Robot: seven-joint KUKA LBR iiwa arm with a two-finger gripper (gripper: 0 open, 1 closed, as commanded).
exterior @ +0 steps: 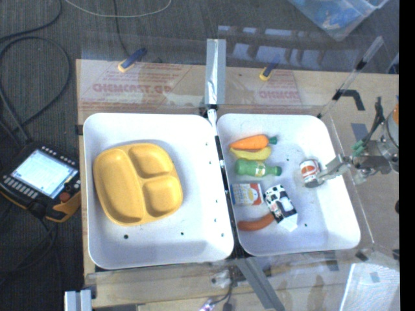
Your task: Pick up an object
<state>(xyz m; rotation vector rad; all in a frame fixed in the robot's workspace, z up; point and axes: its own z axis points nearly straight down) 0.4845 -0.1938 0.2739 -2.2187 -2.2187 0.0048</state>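
Observation:
The right bin (324,235) holds several toy foods. An orange carrot (249,142) lies on a yellow banana (253,153), with a green bottle (257,168) just below them. Further down are a small orange-and-white carton (247,194), a cow-patterned milk carton (281,207) and a brown sausage (255,223). A red-and-white can (309,171) lies near the bin's right side. My gripper (323,173) reaches in low from the right, its tip right against the can's right end. Nothing is lifted off the bin floor.
The left bin (97,238) carries a yellow divided plate (137,181). A metal divider (214,76) stands behind the seam between the bins. A teach pendant (41,180) and cables lie on the floor at left. A clear plastic box (337,2) sits at the top right.

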